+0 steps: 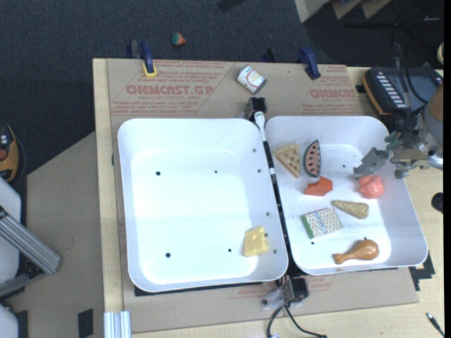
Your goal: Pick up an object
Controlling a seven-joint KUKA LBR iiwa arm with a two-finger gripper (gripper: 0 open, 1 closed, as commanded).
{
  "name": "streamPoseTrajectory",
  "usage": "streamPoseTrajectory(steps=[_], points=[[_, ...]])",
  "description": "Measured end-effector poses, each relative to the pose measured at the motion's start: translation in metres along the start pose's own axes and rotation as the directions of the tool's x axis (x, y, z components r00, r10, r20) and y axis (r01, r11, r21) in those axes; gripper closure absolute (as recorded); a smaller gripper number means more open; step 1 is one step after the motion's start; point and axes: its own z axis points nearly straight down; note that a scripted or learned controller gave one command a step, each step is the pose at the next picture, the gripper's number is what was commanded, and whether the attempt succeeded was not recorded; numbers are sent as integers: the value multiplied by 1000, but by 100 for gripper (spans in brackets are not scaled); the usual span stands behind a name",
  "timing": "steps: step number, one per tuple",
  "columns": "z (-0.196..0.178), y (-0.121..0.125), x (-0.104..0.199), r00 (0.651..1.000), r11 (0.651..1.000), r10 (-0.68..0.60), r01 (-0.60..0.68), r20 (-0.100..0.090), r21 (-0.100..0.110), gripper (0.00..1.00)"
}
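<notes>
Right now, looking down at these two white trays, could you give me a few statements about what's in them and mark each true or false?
1. A yellow cheese wedge lies in the left bin. True.
2. The watermelon slice lies in the left bin. False: it is in the right bin, beside the pizza slice.
3. The drumstick lies near the right bin's front edge. True.
4. The claw is over the left bin. False: it is over the right bin, just above the pink ball.
5. A small white carton sits on the board outside both bins. True.
</notes>
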Motion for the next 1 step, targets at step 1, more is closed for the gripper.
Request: streamPoseTrajectory(steps=[1], points=[[131, -31, 40, 1000, 1000, 2, -2, -4, 3, 0]])
